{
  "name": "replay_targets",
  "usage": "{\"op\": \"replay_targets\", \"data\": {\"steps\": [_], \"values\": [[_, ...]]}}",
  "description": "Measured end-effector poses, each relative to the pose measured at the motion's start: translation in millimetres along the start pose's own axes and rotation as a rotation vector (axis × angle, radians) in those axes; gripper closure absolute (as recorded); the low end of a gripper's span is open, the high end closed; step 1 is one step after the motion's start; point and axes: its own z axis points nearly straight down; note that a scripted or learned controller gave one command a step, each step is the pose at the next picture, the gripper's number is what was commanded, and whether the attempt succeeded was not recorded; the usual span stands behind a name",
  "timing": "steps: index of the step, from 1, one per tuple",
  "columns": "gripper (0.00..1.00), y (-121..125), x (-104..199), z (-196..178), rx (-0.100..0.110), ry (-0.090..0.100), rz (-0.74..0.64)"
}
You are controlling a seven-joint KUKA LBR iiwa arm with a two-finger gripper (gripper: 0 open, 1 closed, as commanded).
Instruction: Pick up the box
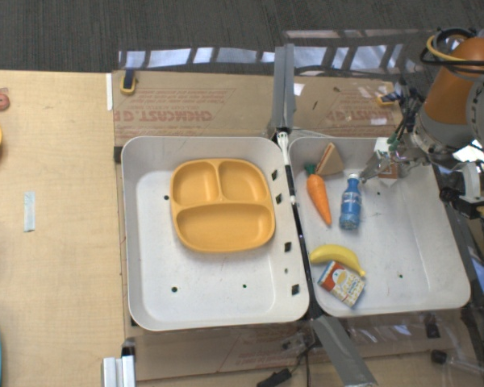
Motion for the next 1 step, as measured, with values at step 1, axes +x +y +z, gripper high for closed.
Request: {"op": "replay_targets", "data": {"steps": [1], "values": [[1.0, -2.7, -2.4, -9.6, 0.007, -0.002, 0.002]]}}
